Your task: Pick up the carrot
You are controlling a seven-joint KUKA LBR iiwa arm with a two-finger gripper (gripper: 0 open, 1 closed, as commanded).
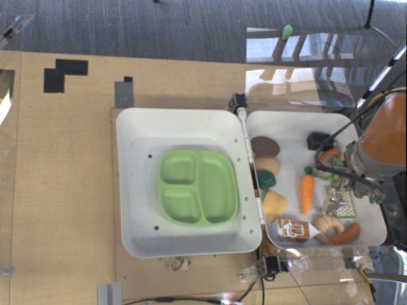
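carrot [306, 194]: orange, tapered, green top, lying free | tool [335, 199]: grip state unclear

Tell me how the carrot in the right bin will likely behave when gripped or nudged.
The carrot looks like a smooth, moulded toy, so it is probably stiff and light. Its rounded, tapered body may roll or pivot if pushed from the side. It lies flat on the right bin floor, apart from its neighbours, so it should not tip.
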